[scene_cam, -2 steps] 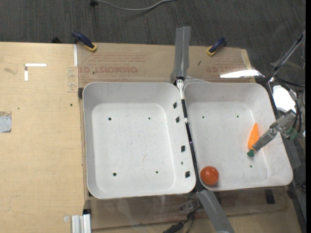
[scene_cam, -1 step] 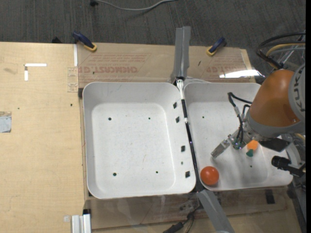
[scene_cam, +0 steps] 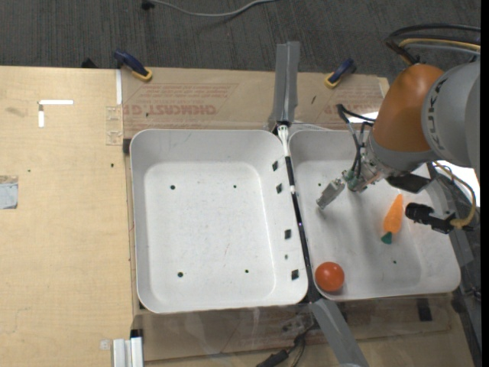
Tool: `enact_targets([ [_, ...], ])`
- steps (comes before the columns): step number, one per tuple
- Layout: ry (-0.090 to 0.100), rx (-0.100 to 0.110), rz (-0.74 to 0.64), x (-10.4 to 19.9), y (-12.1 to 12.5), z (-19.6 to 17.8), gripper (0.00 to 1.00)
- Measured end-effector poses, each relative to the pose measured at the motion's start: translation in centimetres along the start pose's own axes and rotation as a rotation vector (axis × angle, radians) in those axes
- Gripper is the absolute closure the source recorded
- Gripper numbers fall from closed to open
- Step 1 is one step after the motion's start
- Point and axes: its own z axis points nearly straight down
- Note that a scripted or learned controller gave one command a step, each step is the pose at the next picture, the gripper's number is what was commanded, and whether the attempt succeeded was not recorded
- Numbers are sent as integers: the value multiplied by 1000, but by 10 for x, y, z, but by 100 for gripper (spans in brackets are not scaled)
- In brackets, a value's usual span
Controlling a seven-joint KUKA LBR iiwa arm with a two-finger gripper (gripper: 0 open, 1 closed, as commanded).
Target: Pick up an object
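Orange carrot [scene_cam: 393, 215] lying in the right bin [scene_cam: 428, 281], red-orange ball [scene_cam: 330, 276] near that bin's front-left corner, end effector [scene_cam: 330, 195] hovering left of the carrot, its grip state impossible to tell, left bin [scene_cam: 153, 228] beside, both on the counter [scene_cam: 61, 228].

Two bins sit side by side on the bench [scene_cam: 61, 228]. In the right bin [scene_cam: 428, 281], a ball [scene_cam: 330, 276] lies at the near left corner, a carrot [scene_cam: 392, 217] further right, and the gripper [scene_cam: 330, 195] hangs, seemingly just above the floor, left of the carrot.
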Motion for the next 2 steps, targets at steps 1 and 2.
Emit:
enact_targets([
  [1,2,2,-38,-13,-117,1,0],
  [2,35,0,318,-57,-99,-12,0],
])
